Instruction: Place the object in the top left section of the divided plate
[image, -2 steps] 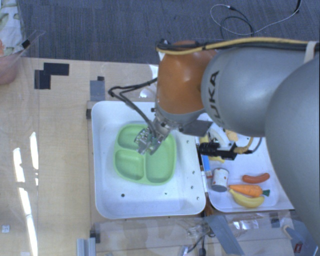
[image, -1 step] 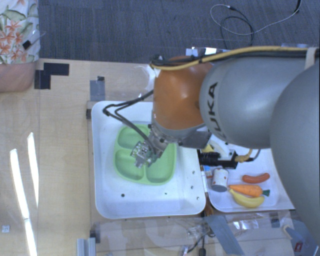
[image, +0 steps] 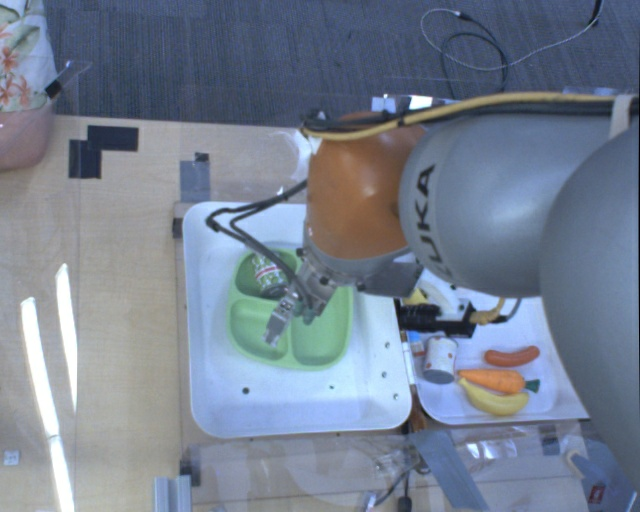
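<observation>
The gripper (image: 283, 318) hangs low over the green plate (image: 335, 345), which lies in the left bin (image: 215, 395). Its fingers (image: 275, 328) point down and toward the near left, over the plate's near-left section. Whether they are parted or closed is not clear at this angle, and nothing can be seen between them, so I cannot tell if anything is held.

A small can (image: 262, 272) with a green, white and red label sits in the plate's far-left section, partly hidden by the wrist. This looks like the object, and that section looks like the target, so the placing seems done or nearly so.

The relation that counts: the can lies just beyond the fingertips, toward the far side and slightly left, very near them but seemingly apart. Its long axis cannot be read, since the wrist covers part of it. Any lift should go straight up, because a sideways sweep toward the far side could knock the can.

In the right bin (image: 560, 405) lie a banana (image: 497, 402), a carrot (image: 492, 381), a sausage (image: 511, 355) and a white cylinder (image: 437, 360), well apart from the plate.
</observation>
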